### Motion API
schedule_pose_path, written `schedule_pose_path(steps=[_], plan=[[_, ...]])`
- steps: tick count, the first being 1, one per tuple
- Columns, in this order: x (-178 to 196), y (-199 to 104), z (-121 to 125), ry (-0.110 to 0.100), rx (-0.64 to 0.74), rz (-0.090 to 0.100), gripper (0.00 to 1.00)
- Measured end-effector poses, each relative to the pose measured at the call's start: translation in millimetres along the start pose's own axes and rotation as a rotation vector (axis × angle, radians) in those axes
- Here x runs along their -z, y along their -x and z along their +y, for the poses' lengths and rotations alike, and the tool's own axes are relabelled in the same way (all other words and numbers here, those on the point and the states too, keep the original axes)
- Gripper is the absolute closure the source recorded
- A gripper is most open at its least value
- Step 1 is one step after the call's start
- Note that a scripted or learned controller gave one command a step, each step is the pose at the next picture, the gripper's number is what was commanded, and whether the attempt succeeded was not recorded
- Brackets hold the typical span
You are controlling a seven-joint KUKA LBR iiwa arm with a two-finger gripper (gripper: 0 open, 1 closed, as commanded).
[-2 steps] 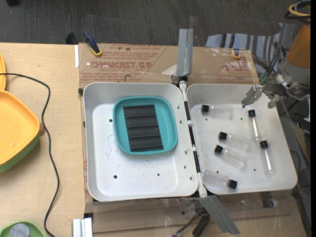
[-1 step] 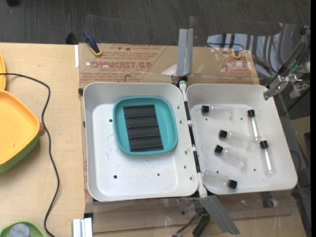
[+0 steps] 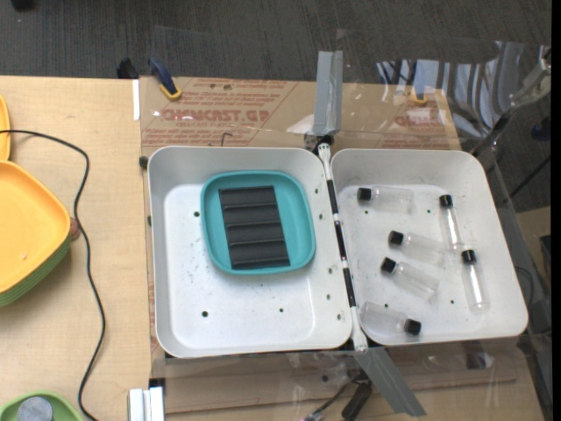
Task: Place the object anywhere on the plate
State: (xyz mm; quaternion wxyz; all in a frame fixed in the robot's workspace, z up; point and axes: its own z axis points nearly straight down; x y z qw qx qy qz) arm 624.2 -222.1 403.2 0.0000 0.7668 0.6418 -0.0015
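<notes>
So the teal plate [image 3: 258,223] sits in the left bin [image 3: 175,323], up toward its far edge, with a dark ridged insert [image 3: 253,226] on it. The right bin [image 3: 500,314] has six clear vials with black caps scattered around, like one [image 3: 450,221] near its far right corner and one [image 3: 390,319] by the near edge. Can't tell the end effector's state.

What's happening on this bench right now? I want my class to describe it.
Nothing is being handled at this moment. The left bin holds a teal plate with a dark ridged insert on it. The right bin holds several clear vials with black caps, lying scattered on their sides. None of the vials is on the plate yet, so the placing is not yet done.
</notes>
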Motion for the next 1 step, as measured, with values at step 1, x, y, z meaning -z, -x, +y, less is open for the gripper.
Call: schedule_pose_path(steps=[1], plan=[[37.2,-12.9,28.9,0.000,-0.114,0.000,0.00]])
